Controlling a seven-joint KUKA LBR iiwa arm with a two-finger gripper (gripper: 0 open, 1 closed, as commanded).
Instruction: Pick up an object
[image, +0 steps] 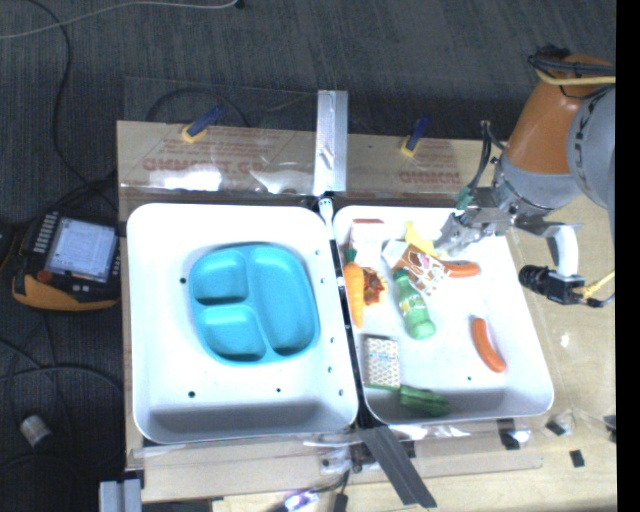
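Open floor in right bin (530, 372) around 1 lone sausage (487, 343), crowded cluster near divider (340, 290), bottle (414, 308), carrot (354, 290), blue tray (252, 301) covering left bin (150, 330) centre

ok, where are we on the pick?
Done: nothing lifted. The toy food, including the green bottle and sausage, lies in the right bin. In hand: the tool hovers over that bin's far right corner. Left: descend, grasp, lift.

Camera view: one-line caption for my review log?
Gripper hovers over right bin of toy food; blue divided plate sits in left bin.
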